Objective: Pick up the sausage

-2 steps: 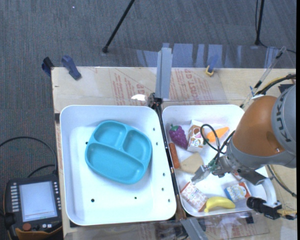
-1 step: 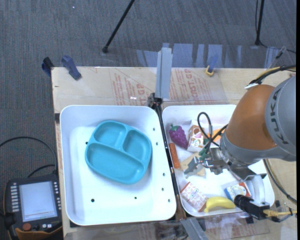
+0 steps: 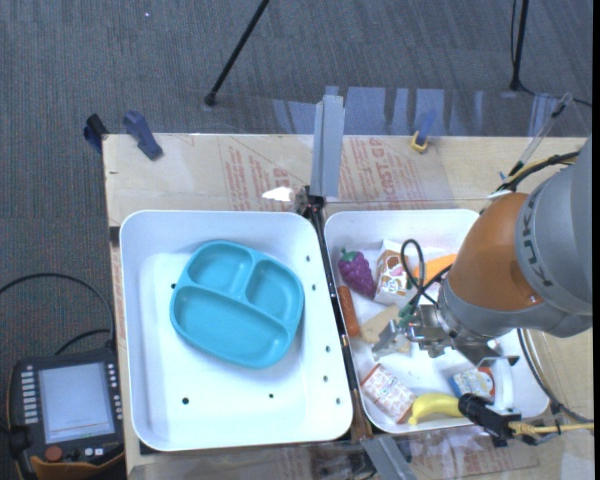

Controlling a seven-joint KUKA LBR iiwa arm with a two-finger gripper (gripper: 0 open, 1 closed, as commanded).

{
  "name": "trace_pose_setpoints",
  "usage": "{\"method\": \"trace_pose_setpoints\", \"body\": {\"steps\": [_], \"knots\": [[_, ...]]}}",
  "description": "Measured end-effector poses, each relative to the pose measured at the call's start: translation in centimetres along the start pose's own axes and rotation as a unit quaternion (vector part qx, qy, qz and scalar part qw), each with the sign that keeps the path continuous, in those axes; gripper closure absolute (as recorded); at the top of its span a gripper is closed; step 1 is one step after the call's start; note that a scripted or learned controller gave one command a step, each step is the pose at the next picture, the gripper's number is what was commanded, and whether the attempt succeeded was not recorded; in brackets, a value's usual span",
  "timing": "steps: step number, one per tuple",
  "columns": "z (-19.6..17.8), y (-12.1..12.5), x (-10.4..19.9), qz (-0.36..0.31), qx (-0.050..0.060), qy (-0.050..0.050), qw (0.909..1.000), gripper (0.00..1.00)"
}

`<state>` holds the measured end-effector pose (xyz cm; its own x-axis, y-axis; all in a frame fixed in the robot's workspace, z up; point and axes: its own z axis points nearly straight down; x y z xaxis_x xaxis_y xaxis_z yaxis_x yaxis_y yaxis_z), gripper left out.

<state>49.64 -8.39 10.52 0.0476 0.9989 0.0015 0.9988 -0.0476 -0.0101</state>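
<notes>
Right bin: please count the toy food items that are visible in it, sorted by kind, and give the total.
Grapes: 1
Sausage: 1
Banana: 1
Printed food packets: 3
Orange piece, partly behind the arm: 1
Total: 7 visible; the arm may hide more.

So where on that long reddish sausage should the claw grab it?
Probably around the middle of the sausage, coming down from above with the claw closing across its narrow width. It lies flat and lengthwise along the right bin's left wall, so that side looks tight.
</notes>
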Motion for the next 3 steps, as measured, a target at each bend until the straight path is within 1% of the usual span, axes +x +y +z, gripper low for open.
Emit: {"method": "trace_pose_setpoints", "body": {"steps": [1,2,3], "knots": [[0.2,-2.1,0.1,0.021,0.000,0.000,0.9998,0.00],[2.1,7.3,-0.4,0.126,0.000,-0.001,0.9921,0.00],[2.0,15.1,-6.4,0.236,-0.001,0.000,0.9717,0.00]]}}
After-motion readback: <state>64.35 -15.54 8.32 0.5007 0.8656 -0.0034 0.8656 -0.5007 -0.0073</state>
